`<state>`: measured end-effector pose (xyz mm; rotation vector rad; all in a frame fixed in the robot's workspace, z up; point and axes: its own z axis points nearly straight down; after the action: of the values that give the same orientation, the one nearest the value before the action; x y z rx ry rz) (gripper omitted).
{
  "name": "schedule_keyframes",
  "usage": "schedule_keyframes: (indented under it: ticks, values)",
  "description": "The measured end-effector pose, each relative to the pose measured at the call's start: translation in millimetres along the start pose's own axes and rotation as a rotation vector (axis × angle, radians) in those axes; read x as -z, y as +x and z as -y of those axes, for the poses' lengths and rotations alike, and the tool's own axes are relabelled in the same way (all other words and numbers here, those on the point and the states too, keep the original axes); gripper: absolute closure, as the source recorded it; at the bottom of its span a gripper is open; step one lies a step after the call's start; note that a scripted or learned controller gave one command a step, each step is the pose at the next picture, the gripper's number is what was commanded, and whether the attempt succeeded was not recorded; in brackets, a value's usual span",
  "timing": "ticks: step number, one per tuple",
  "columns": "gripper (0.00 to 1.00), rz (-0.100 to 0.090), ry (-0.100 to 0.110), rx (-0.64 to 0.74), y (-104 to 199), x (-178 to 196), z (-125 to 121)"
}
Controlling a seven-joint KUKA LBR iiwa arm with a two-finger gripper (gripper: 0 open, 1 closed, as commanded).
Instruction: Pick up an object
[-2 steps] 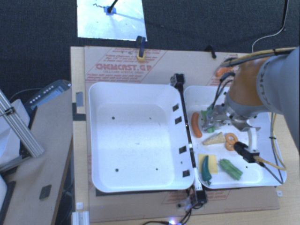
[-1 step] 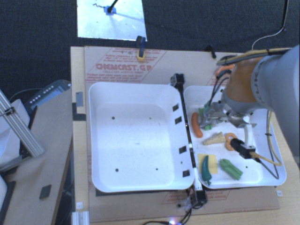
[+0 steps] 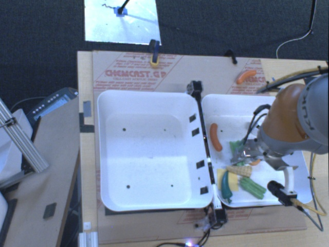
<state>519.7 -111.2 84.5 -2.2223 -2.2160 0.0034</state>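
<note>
The arm reaches in from the right, w/ the end effector [image 3: 245, 156] low inside the right bin [image 3: 234, 107], over a small heap of toy food. I cannot tell if it is open or closed, or if it has hold of anything. Just at its tip lies a dark green leafy piece [image 3: 237, 147]. Left of that, apart, lies an orange sausage [image 3: 216, 137], long and rounded. Nearer the front wall are a yellow banana [image 3: 223, 180], a pale corn cob [image 3: 240, 171] and a green pea pod [image 3: 252, 187]. A second orange sausage [image 3: 247, 76] lies on the desk [image 3: 128, 68] behind the bins. The left bin [image 3: 149, 148] is beside.
</note>
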Motion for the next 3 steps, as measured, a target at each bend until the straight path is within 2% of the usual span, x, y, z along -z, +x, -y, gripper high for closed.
schedule_keyframes:
  ticks: [1,2,3]
  values:
    - [1.0,0.001,-0.021,0.014,46.3,107.4,-68.4]
    - [1.0,0.003,-0.009,0.003,18.6,146.5,-65.8]
    - [1.0,-0.001,-0.009,0.013,81.4,192.7,-71.2]
